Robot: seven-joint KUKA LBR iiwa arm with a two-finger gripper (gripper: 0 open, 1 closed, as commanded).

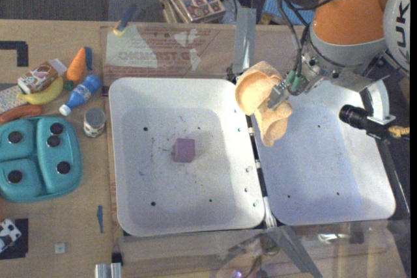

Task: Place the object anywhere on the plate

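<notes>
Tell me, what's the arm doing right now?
Gripper shut on bread, held above the seam between the two bins. Teal plate sits far left on the bench, outside the bins. Purple block in left bin, not in the way.

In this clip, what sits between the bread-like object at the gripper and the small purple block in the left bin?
In the camera view, only bare white floor and rim of the left bin lie between the bread-like object at the gripper and the purple block.

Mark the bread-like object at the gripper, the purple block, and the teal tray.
bread-like object (255,92), camera view, upper rounded lobe.
purple block (184,150), camera view, top face.
teal tray (26,180), camera view, lower rim.
</notes>
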